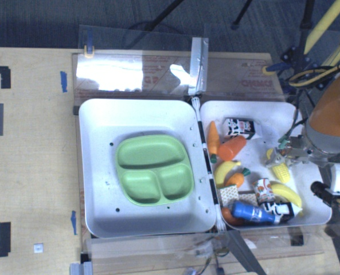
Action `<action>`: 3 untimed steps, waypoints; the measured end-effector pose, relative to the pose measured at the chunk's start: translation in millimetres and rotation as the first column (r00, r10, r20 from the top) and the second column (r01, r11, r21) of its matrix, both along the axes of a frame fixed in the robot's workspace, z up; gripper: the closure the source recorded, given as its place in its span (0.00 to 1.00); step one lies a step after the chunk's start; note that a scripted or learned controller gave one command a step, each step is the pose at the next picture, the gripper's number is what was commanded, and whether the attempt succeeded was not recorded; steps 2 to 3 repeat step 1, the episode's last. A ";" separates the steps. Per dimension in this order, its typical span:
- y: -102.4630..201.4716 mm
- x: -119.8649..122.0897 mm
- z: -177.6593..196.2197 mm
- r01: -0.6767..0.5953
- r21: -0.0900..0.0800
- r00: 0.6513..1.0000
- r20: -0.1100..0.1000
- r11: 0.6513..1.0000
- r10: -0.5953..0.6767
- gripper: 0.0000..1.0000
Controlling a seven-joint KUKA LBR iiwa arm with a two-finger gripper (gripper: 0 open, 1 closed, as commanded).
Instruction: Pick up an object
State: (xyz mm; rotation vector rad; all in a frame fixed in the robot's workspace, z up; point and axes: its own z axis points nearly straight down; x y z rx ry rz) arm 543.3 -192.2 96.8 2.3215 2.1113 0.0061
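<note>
The right bin [256,109] holds several toy foods. An orange carrot [213,137] and an orange-red bottle [233,148] lie by the bin's left wall, with a black-and-white carton [239,127] behind them. A yellow banana [225,169], a corn cob [281,171], a second banana [286,192] and a blue bottle [251,212] lie further forward. My gripper [286,150] reaches in from the right, low over the right side of this bin, just behind the corn cob. Nothing shows as held in it.
A green divided plate [155,168] lies in the left bin [95,153]. A clear panel and a metal post [198,65] stand behind the bins. The grey wrist and orange band [332,114] hang over the right bin's right rim.
</note>
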 end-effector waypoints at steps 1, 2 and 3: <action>49.8 2.3 106.0 -0.245 -0.002 0.970 -0.002 0.970 0.245 1.00; 49.8 2.3 106.0 -0.245 -0.002 0.970 -0.002 0.970 0.245 1.00; 49.8 2.3 106.0 -0.245 -0.002 0.970 -0.002 0.970 0.245 1.00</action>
